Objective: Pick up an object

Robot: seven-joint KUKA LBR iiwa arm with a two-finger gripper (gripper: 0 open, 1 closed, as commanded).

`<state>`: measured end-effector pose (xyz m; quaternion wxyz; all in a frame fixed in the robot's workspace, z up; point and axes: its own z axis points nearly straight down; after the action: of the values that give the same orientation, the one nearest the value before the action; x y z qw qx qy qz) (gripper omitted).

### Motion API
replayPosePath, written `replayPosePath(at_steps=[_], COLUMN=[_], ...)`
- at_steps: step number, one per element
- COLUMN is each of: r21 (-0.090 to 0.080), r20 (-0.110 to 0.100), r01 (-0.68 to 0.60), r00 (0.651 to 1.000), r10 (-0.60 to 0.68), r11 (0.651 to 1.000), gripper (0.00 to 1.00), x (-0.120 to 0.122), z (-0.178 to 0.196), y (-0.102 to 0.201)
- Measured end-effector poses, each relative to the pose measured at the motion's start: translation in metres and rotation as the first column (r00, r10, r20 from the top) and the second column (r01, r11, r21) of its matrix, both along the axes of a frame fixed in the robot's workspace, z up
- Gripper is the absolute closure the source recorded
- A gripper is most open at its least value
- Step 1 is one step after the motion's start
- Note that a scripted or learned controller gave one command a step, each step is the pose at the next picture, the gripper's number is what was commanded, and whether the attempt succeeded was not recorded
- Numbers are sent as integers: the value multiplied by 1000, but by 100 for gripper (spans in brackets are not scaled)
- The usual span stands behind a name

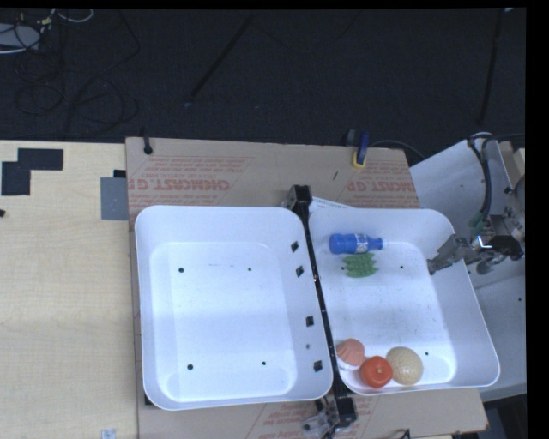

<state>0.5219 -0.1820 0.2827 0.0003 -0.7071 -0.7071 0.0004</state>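
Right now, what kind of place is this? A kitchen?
Probably a robot lab bench, not a kitchen: two white bins side by side, toys like a blue bottle, and loose cables behind.

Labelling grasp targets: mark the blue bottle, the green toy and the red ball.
blue bottle (352,243): camera view, middle of its body.
green toy (361,266): camera view, its centre.
red ball (376,371): camera view, its top.

Two shallow white bins (154,257) side by side on a brown cardboard sheet (257,176) with red print. Black clips (300,199) along the seam between them. Pale wooden bench (60,317) at left, dark floor (257,69) with cables behind.
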Motion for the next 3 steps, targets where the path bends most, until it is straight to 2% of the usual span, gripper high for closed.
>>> replayPosePath(at_steps=[1, 2, 3], r21=[0, -1, 0], r20=[1, 0, 1], r01=[0, 1, -1], r00=[1000, 1000, 1000], r10=[0, -1, 1], r11=[1000, 1000, 1000], gripper=[0, 0, 0], x=[-8, 6, 14], z=[14, 7, 17], y=[-9, -32, -32])
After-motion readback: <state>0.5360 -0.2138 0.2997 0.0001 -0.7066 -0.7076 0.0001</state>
